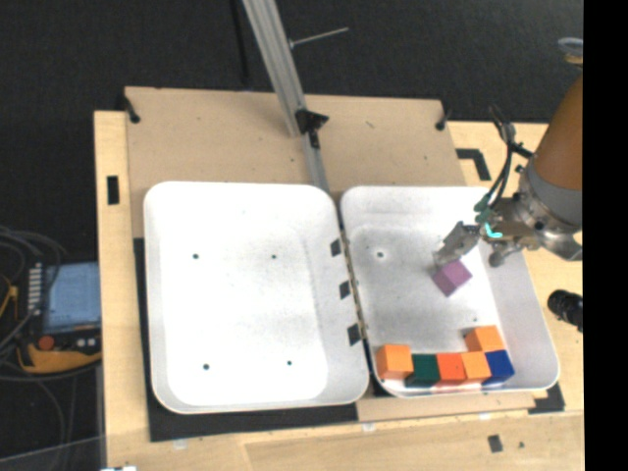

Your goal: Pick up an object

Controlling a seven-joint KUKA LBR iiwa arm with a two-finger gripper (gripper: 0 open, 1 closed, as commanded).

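Hand (461, 244) hovering over right bin (392, 214); purple block (452, 278) lying just beneath, toward near side, touching fingertip; grasp state: cannot tell.

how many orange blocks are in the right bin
4, as far as I can tell. One sits at the left end of the row along the near wall, two further right in that row, one just behind them. Others may be hidden.

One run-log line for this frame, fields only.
gripper over right bin | purple block at fingertips, grasp unclear | other blocks along near wall | left bin
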